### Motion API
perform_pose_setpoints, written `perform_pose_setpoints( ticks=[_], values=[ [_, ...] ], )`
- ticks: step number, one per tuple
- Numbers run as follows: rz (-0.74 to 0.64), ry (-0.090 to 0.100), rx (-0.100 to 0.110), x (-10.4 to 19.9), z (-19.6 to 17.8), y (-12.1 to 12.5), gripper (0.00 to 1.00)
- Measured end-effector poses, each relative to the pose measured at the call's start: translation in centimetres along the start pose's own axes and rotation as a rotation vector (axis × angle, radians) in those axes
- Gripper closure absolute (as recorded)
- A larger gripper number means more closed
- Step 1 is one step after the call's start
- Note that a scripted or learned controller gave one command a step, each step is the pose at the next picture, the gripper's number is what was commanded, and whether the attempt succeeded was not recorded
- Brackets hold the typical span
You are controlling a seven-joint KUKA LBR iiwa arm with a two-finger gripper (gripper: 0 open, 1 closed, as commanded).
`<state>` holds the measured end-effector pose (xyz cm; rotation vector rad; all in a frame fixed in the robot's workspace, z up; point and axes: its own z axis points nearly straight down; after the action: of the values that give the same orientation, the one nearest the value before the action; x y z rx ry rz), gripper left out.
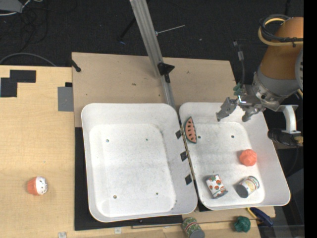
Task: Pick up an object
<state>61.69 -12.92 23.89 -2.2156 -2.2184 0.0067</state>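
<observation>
gripper (236, 110) spread, holding nothing, over right bin (277, 182) | we judge the orange ball (248, 157) nearest | we'd centre, then descend straight

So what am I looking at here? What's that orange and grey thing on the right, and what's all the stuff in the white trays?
It is one photo, taken by a fixed camera above a bench, looking down at a slant. The orange and grey thing is a robot arm reaching in from the right. At its tip is a gripper with two open fingers, holding nothing, above the right bin. That bin holds a watermelon slice at its left wall, an orange ball, a spotted box and a small can. The left bin sits beside it. A red and white ball lies out on the wooden surface. The arm's job is to pick up an object.
</observation>
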Motion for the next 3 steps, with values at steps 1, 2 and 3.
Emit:
perform_pose_setpoints(
  ticks=[1,2,3],
  values=[
    [0.000,-0.001,-0.005,0.0,-0.3,0.1,0.00],
    [0.001,-0.001,0.000,-0.8,5.6,0.4,0.00],
    [0.001,0.000,0.002,-0.8,12.1,0.3,0.00]
  ],
)
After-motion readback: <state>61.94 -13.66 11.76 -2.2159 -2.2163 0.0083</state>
